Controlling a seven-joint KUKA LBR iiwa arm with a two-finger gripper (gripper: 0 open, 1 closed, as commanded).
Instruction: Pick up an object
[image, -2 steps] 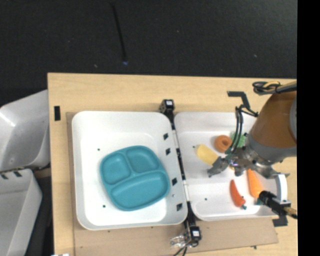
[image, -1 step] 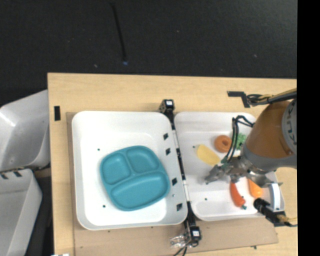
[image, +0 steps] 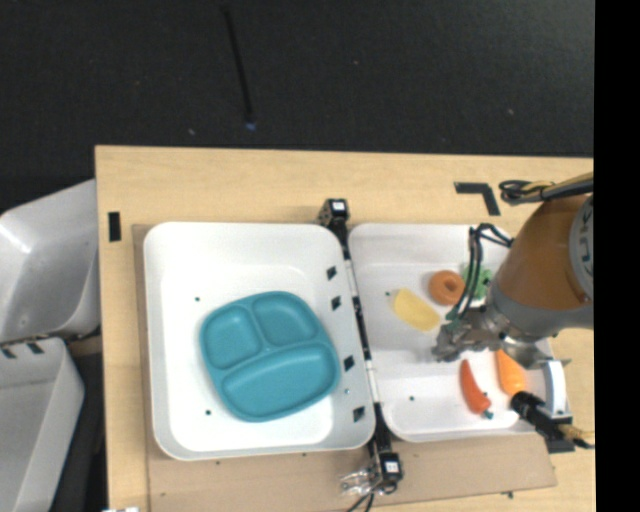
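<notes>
Reaching in over the right bin (image: 400, 415), fingers (image: 447, 345) low above the white floor; apart or together, cannot tell. Nothing visibly between them. Just up and left of the fingers, a yellow piece (image: 415, 310) lying flat. Above the fingers, an orange round thing (image: 446, 287), near the yellow piece. Just right and below, a red pepper (image: 474, 387) lying lengthwise, and beside it an orange carrot (image: 511, 372), partly under the arm. Far left of the fingers, in the left bin (image: 165, 330), a blue divided plate (image: 268, 355). Both bins side by side on the tan surface (image: 250, 185).
</notes>
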